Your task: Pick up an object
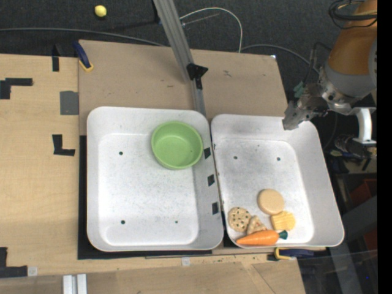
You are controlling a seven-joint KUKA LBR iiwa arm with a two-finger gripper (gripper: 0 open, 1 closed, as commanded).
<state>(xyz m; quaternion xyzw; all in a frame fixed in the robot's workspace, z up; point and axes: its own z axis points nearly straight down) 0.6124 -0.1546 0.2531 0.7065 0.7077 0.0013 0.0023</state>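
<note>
In the right bin [306, 164] several toy foods lie bunched at the near edge: a tan round biscuit [271, 200], a yellow piece [283, 220], a speckled cookie [237, 217], a small brownish piece [255, 225] and an orange carrot [261, 238]. A green bowl [177, 144] stands at the far right of the left bin [116, 182]. My gripper [293, 119] hangs over the far right corner of the right bin, well away from the foods, with nothing seen in it.
A grey metal pole [174, 32] slants down from the top to the gap between the bins. Cables run across the bench behind the bins. A small yellow ball [100, 10] lies on the dark floor far left.
</note>
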